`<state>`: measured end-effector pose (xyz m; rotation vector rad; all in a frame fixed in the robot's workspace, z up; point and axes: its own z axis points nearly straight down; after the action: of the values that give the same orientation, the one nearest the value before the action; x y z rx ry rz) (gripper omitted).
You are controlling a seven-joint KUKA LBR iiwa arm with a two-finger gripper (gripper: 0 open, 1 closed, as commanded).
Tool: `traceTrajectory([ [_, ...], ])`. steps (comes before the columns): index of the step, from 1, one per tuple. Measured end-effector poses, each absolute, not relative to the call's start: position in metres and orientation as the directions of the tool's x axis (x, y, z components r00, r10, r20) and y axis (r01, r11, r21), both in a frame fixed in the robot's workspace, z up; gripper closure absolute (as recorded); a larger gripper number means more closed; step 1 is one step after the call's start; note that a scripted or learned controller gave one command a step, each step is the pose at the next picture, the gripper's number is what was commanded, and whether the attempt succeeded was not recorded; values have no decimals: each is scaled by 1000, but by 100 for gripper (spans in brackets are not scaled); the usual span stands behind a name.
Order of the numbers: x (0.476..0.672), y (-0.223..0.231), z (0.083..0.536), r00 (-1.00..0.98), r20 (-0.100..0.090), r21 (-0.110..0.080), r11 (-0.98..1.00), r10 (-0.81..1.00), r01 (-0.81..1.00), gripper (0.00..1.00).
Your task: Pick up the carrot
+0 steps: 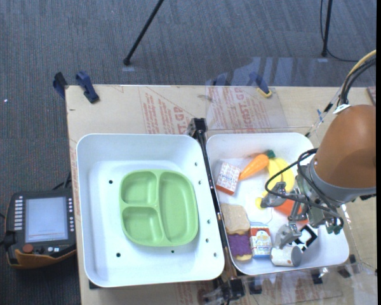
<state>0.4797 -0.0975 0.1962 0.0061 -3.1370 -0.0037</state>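
Gripper (296, 230) on the grey, orange-banded arm hangs low over the right white bin (241, 142) — whether open or shut I cannot tell — while the tapered orange plastic carrot (254, 165) lies untouched toward the bin's far side, so the pick is not yet made.

I see the small orange toy carrot with a dark green stub top (254, 165) lying flat on the floor of the right-hand shallow white bin (241, 142), in its far half. It rests at a slant: green top toward the far right, tapered tip toward the near left. Nothing covers it. Its tip lies just beside a small patterned square packet (228, 177).
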Motion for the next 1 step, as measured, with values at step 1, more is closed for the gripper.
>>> traceTrajectory([
  [1, 558, -112, 147, -998, 3, 3, 998, -58, -58, 0],
])
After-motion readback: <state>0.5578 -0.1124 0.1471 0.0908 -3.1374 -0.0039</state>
